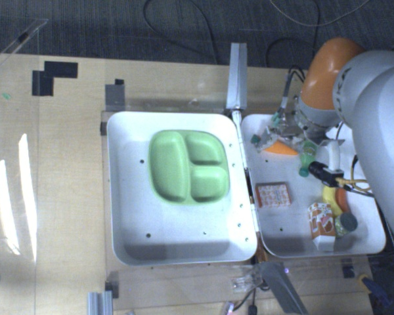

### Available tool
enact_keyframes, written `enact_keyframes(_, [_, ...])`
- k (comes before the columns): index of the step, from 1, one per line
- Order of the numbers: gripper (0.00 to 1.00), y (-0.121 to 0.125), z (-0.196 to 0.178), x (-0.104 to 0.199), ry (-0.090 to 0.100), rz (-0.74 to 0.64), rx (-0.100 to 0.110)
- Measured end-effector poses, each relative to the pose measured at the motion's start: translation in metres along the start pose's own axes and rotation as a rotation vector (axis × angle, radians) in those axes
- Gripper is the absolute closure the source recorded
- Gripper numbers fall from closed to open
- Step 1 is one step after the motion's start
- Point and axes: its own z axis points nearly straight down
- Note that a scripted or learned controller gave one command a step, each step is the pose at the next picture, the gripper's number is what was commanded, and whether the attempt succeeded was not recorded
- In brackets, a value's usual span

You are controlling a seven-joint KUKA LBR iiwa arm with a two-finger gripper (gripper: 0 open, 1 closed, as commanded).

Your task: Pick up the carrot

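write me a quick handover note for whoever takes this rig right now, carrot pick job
Gripper: low in the right bin, at its far left part, right at the carrot; whether it has a grip cannot be judged from this view.
Carrot: orange wedge lying on the bin floor just under the gripper, not lifted.
Nearby: a small red patterned packet in mid-bin, a carton at the near right. The green divided tray sits in the left bin.
Done: the approach to the carrot.
Left: confirm the grasp, then lift the carrot.
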Motion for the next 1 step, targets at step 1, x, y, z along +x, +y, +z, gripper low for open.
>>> enact_keyframes(1, [1.00, 0.0018, -0.0127, 0.0015, 0.000, -0.007, -0.002])
